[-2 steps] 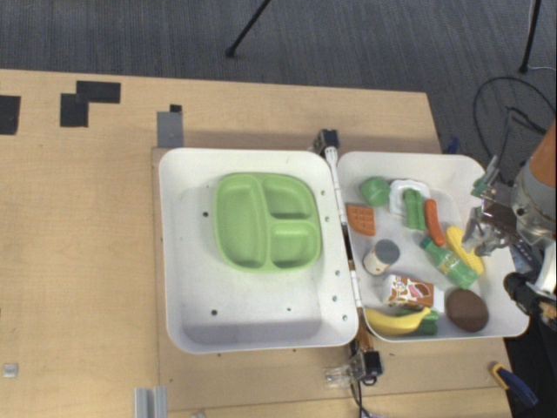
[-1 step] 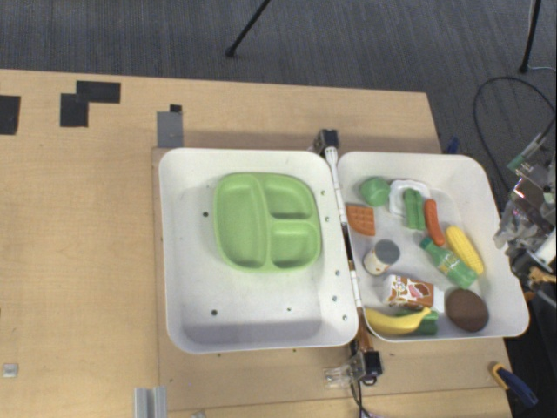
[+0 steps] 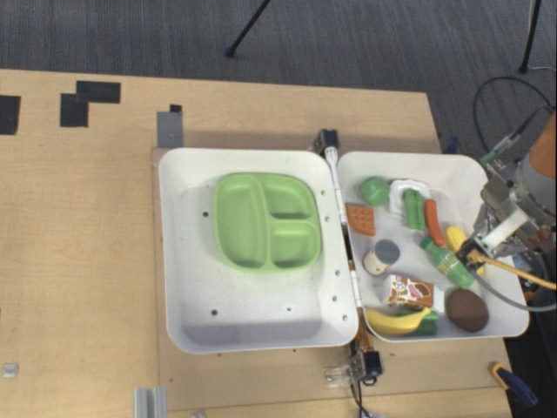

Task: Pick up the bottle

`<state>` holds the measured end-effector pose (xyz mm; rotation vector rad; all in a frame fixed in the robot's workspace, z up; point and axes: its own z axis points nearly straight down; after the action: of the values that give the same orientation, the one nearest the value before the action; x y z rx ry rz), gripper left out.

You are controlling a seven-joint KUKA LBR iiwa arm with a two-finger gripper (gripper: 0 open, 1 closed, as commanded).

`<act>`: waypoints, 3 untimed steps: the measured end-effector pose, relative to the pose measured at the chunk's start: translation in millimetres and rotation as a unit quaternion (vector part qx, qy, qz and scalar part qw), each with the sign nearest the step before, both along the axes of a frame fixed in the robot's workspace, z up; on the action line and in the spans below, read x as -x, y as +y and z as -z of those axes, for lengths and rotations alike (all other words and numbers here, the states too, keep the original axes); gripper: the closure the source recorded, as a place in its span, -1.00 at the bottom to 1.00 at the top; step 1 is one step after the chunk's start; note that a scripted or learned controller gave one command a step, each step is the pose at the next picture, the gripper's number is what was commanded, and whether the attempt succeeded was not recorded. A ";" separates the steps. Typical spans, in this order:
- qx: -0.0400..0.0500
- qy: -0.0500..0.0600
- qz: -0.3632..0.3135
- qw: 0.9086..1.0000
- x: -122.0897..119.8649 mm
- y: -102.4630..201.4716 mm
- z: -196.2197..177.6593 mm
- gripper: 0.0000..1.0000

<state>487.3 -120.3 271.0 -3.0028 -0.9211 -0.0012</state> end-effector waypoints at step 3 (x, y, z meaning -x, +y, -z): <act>0.000 0.001 0.194 0.981 0.7 -82.1 43.2 1.00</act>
<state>486.6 -202.4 227.9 -3.1237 -0.3203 0.0018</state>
